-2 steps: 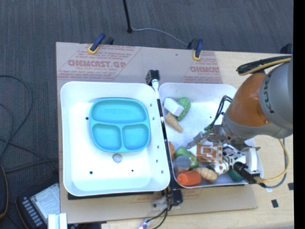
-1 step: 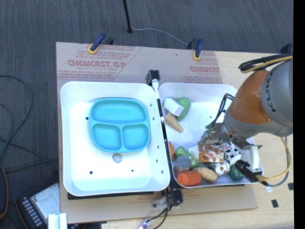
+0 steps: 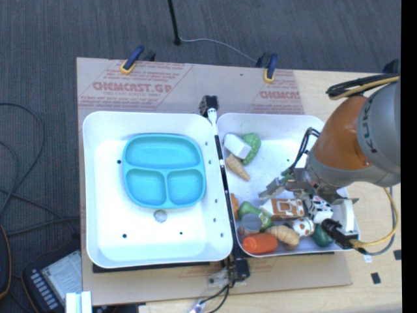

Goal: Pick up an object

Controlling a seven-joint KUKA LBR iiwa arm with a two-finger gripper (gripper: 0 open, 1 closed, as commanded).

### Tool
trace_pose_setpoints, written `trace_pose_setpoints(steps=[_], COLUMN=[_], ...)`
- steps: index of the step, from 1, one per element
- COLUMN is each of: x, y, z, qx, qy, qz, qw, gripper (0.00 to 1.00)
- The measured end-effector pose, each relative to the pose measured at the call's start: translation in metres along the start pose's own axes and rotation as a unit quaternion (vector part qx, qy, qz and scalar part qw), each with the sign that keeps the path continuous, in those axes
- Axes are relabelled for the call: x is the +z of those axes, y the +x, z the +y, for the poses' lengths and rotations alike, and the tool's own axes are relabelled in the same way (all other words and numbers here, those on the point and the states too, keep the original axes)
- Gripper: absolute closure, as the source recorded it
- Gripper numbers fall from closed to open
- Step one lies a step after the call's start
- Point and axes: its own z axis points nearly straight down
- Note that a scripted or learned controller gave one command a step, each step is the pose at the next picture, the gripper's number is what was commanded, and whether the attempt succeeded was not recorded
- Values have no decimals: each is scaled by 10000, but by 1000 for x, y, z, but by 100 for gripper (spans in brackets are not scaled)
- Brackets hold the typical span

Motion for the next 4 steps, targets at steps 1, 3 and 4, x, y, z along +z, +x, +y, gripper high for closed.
trace_pose_setpoints(steps=[1, 3, 4], x=[-9, -106, -106], y=[0, 108, 108], z=[0, -29, -29], qx=[0, -14, -11], qy=[1, 70, 68], qz=[3, 21, 21], qw=[10000, 10000, 10000], gripper=[100, 100, 0])
